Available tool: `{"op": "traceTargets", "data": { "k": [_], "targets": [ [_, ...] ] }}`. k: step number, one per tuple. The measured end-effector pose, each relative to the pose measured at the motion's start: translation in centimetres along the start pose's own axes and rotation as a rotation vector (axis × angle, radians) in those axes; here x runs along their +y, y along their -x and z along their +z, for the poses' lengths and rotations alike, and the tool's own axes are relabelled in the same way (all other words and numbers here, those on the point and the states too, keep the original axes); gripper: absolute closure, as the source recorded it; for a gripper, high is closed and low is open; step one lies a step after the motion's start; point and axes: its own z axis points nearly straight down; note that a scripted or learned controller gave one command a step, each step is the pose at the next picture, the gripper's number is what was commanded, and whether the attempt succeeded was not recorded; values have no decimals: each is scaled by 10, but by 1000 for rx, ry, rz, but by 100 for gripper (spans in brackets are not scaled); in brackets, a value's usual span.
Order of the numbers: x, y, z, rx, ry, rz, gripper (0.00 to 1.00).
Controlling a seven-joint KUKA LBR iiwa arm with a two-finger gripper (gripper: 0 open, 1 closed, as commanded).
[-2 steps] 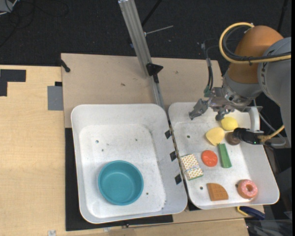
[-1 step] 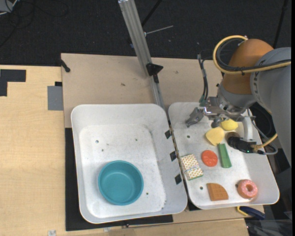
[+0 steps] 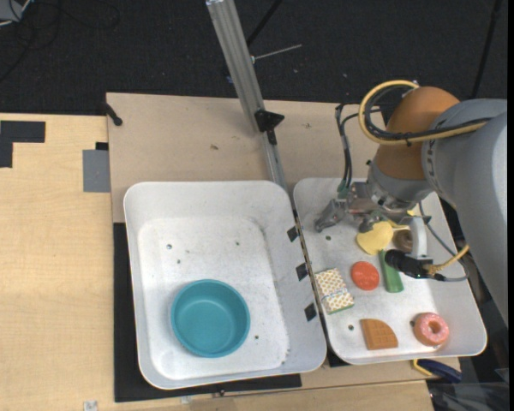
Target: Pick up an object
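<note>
My gripper [image 3: 353,211] hangs low over the far part of the right bin [image 3: 463,336], beneath the orange band of the arm. A yellow object [image 3: 375,238] lies just below and right of it, very close to the gripper's body. Further toward the front lie a red ball [image 3: 365,275], a green cylinder [image 3: 393,277], a patterned cream block [image 3: 333,289], a brown wedge [image 3: 378,334] and a pink doughnut [image 3: 430,329]. Nothing shows as held by the gripper.
The left bin [image 3: 154,204] holds a teal bowl [image 3: 210,317] near its front. A slanted aluminium bar [image 3: 240,67] rises behind the bins. Cables loop around the wrist, and black clips mark the seam between the bins.
</note>
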Motion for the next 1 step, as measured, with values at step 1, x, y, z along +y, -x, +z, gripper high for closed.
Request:
{"op": "traceTargets", "data": {
  "k": [1],
  "targets": [
    [1,0,-12,-1,4,1,100]
  ]
}}
